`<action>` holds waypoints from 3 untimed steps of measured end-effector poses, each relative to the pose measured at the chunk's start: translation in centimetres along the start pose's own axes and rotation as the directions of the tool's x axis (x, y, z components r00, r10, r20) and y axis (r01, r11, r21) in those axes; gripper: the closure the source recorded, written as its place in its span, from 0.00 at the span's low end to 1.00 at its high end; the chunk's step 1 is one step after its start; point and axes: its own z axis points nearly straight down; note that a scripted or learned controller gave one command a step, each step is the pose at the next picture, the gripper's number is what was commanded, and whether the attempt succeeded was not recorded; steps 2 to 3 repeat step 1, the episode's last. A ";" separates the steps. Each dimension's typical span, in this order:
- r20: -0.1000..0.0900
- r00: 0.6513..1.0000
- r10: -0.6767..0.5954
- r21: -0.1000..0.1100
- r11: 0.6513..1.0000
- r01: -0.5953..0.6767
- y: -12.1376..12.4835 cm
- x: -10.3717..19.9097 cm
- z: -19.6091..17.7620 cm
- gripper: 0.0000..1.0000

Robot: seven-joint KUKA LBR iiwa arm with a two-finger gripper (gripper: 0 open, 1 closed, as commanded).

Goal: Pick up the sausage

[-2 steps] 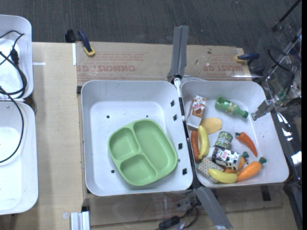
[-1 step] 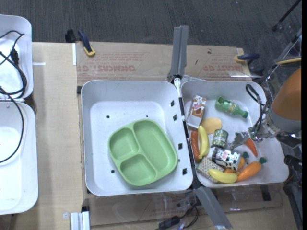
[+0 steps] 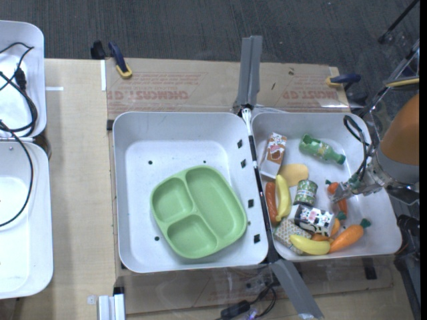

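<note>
I see the left bin (image 3: 127,179) holding one green three-compartment plate (image 3: 198,211), lying flat near its middle, out of the way of the picking; nothing else is in that bin. In the right bin (image 3: 387,239) the toy food is crowded toward the left wall and the front, probably just tipped in loose. The sausage (image 3: 270,201), reddish and slim, lies lengthwise against the left wall, touching a banana (image 3: 283,195) that rests partly over it; I judge that overlap makes a clean grasp awkward. I count two bananas, the second (image 3: 311,245) at the front edge; one carton (image 3: 274,149); one green bottle (image 3: 322,149); one small can (image 3: 305,192); one cow-print carton (image 3: 314,220); one carrot (image 3: 348,237). The gripper (image 3: 341,193) sits low at the right of the pile, well apart from the sausage; whether its fingers are released or clenched I cannot tell, as the tips blur into small orange pieces there.
</note>
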 end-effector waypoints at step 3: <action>0.004 0.971 -0.238 -0.002 0.971 0.238 2.3 5.7 -9.0 1.00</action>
